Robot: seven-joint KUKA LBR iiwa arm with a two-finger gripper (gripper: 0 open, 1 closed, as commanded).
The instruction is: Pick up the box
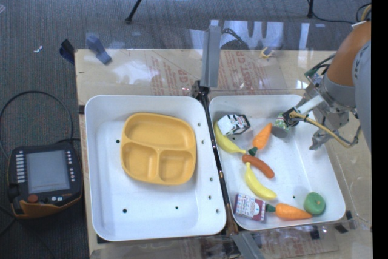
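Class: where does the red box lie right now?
The red box lies at the near edge of the right bin, beside an orange carrot and just below a banana.

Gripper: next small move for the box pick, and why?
Probably shift the gripper left, keeping above the items, toward the black-and-white box. The gripper sits near the right wall of the right bin, well apart from that box, with a carrot between them. A banana lies close beside the box. The red box is another candidate.
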